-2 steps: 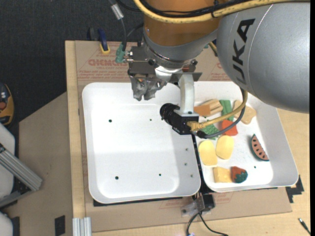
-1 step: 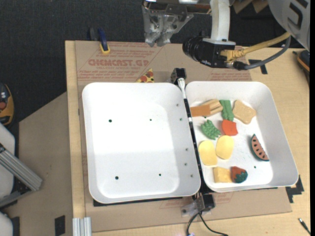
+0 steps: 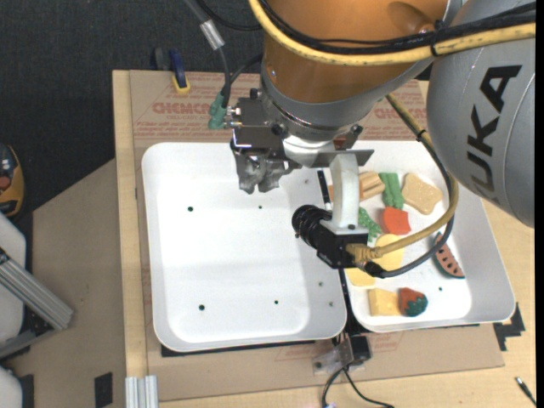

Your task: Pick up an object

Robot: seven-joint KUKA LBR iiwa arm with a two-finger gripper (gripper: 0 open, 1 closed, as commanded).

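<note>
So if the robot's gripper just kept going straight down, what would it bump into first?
Probably the bare floor of the left white bin. The gripper hangs over that bin's upper part, pointing down, with nothing under it. The toy foods lie in the right bin, off to the side. Its height is hard to judge.

A dark, speckled floor covering [image 3: 76, 24] is seen across the upper left, behind the bench. The bench is topped by a brown cardboard sheet [image 3: 132, 228] on which faded red lettering [image 3: 183, 107] is printed near the far edge. A small clamp with a blue and yellow handle [image 3: 177, 69] is fixed at that far edge. An aluminium extrusion rail [image 3: 34, 291] is laid at a slant at the lower left. Soft, even light is cast over the scene, with faint shadows.
</note>
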